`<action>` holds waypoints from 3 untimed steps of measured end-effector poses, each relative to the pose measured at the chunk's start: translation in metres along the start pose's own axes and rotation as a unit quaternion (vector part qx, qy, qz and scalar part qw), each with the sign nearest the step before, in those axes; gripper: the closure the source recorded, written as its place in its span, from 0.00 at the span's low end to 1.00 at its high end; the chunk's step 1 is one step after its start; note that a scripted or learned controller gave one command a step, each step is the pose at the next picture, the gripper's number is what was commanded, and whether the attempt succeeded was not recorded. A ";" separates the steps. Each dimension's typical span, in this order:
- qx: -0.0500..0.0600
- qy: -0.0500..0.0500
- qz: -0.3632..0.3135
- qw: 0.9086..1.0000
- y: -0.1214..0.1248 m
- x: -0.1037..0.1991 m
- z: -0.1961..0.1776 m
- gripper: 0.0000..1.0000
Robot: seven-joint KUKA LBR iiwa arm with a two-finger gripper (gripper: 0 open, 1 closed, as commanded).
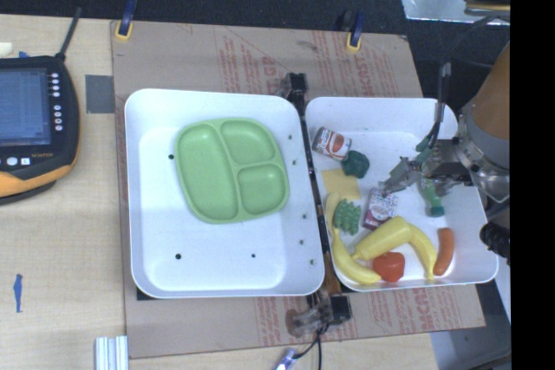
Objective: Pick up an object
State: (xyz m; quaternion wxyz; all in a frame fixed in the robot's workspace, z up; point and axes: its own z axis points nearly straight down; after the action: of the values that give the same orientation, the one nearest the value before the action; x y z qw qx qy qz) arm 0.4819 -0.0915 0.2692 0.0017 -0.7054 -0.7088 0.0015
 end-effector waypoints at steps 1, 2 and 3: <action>0.001 0.000 0.000 1.000 0.056 -0.039 0.087 0.00; 0.001 0.000 0.000 1.000 0.069 -0.066 0.147 0.00; 0.001 0.000 -0.001 1.000 0.036 -0.023 0.178 0.00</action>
State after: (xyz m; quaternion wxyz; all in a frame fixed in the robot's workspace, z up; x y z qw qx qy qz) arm 0.5175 -0.1140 0.0912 0.0021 -0.7049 -0.7093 0.0018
